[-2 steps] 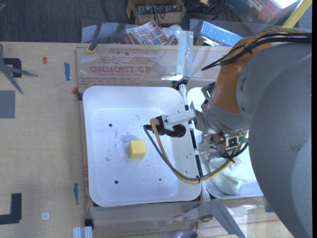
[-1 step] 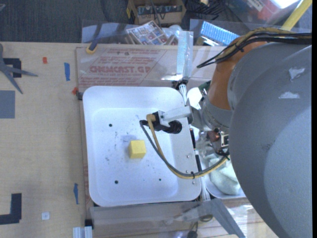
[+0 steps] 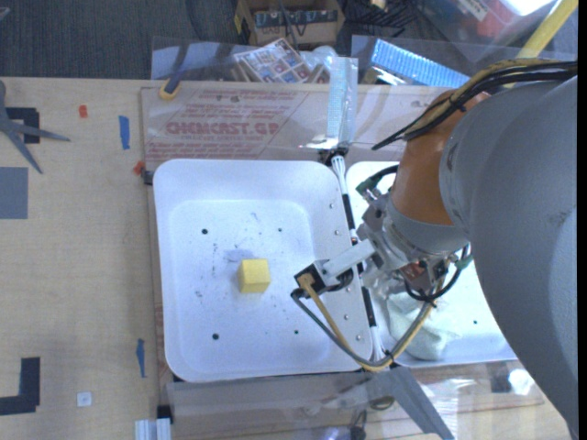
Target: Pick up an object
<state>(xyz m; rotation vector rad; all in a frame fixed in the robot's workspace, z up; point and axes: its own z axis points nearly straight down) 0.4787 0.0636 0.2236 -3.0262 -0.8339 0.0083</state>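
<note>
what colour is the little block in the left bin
Yellow. The block shows plainly in the camera view, on the white floor of the bin.

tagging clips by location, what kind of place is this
Most likely a robotics lab or test bench. A robot arm reaches over two white bins fixed to a wooden bench, with one yellow block as a practice object, and loose cables and boxes behind.

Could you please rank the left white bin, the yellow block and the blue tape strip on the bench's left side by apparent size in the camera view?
1. left white bin, by far the largest.
2. yellow block.
3. blue tape strip, narrower than the block, though nearly as long, so this ranking is close.
</note>
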